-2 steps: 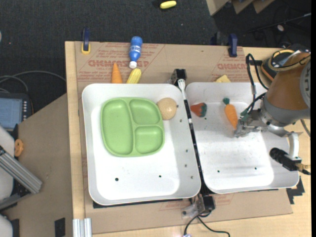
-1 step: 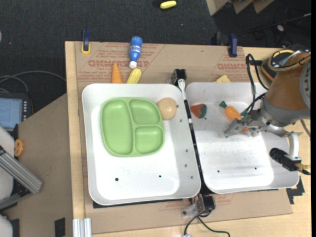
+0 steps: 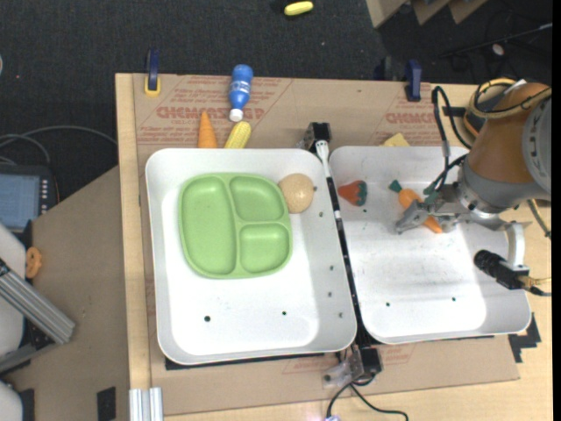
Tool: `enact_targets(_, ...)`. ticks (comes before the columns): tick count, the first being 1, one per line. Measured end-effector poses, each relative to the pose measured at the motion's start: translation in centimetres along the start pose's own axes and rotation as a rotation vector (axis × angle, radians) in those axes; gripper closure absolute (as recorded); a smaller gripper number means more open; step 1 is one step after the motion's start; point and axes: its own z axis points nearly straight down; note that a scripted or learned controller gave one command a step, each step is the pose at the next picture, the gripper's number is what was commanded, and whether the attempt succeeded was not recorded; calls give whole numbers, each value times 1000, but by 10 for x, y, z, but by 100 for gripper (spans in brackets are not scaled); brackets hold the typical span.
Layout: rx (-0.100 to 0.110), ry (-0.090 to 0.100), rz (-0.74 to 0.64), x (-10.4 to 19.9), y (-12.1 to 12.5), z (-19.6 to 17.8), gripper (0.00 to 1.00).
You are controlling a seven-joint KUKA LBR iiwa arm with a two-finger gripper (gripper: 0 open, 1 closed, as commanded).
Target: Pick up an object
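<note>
Rightward, jaws (image 3: 424, 215) low in right bin (image 3: 421, 310) by orange carrot (image 3: 408, 196), grip state unclear

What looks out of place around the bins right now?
Three toys lie on the bench behind the left bin rather than in it: a blue-and-white bottle, a carrot and a yellow corn piece. A yellow item lies on the floor.

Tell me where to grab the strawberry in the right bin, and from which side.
Grip the strawberry across its red body, coming straight down from above. It lies alone on the bin floor, but close to the bin's left wall, so a sideways approach looks cramped. The claw is to its right, by the carrots, and would need to shift left first.
</note>
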Motion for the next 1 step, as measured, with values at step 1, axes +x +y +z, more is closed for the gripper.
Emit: enact_targets(1,-1,1,-4,33,30,-1,0)
